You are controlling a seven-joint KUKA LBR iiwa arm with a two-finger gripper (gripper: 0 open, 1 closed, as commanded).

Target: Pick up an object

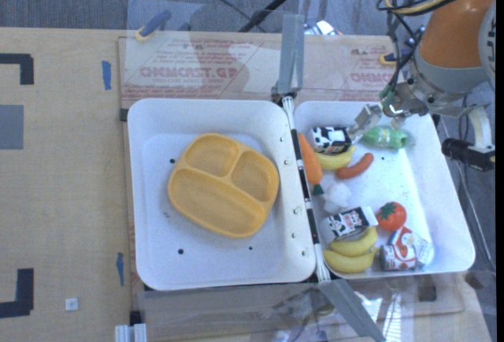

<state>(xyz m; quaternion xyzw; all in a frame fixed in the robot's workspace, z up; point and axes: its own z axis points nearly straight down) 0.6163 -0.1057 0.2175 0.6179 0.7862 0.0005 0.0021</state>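
Two bananas [352, 251], two milk cartons [350, 221], one tomato [391, 215]; jaws' state I cannot tell.

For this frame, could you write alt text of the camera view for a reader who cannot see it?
A grey and orange robot arm reaches from the right over the right bin, its gripper above a green toy near the far wall. That bin holds toy bananas, a carrot, a tomato and small cartons. The left bin holds a yellow divided plate.
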